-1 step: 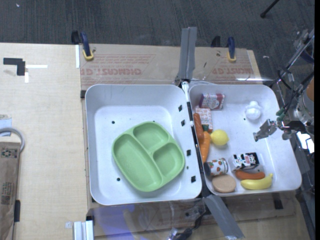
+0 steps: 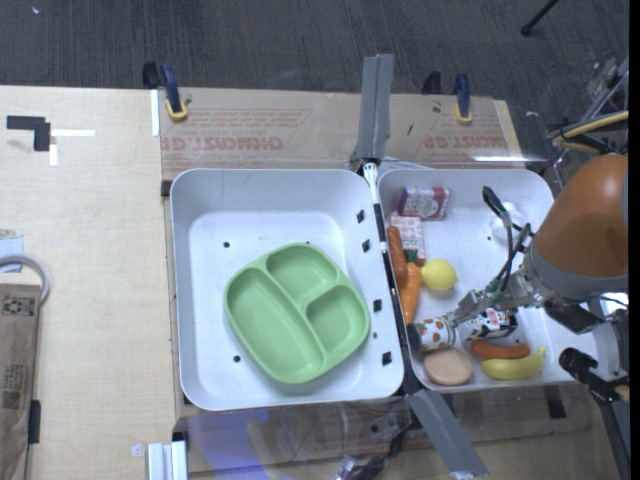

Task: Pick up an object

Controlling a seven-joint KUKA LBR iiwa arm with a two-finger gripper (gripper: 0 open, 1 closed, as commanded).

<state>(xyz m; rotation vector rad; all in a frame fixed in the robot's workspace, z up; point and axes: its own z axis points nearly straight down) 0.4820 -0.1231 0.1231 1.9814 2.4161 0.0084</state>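
- Surface (image 2: 80,268): light wood, with a brown paper bag (image 2: 18,368) at the 9 o'clock edge.
- Left bin (image 2: 200,208): holds a green divided plate (image 2: 297,313), three compartments, lying flat toward the bin's 5 o'clock side.
- Right bin (image 2: 470,183): objects crowd its 9 and 6 o'clock sides.
- Along the right bin's 9 o'clock wall: a carrot (image 2: 411,290) just beside a red-orange packet (image 2: 398,243); a pink-labelled can (image 2: 423,203) sits at their 12 o'clock.
- Lemon (image 2: 438,275): near bin centre, just at 3 o'clock of the carrot.
- Round tan cookie (image 2: 448,368): at the bin's 6 o'clock wall.
- Small patterned bottle (image 2: 433,333): lying on its side, at 12 o'clock of the cookie.
- Claw (image 2: 472,311): low in the right bin, pointing toward 8 o'clock, tip touching or just beside the bottle; can't tell if it's open, closed or gripping anything.
- Red sausage (image 2: 499,349) and banana (image 2: 513,366): side by side at the bin's 5 o'clock corner, under the wrist.
- Arm (image 2: 590,228): orange band, enters from 3 o'clock, over the bin's right wall.
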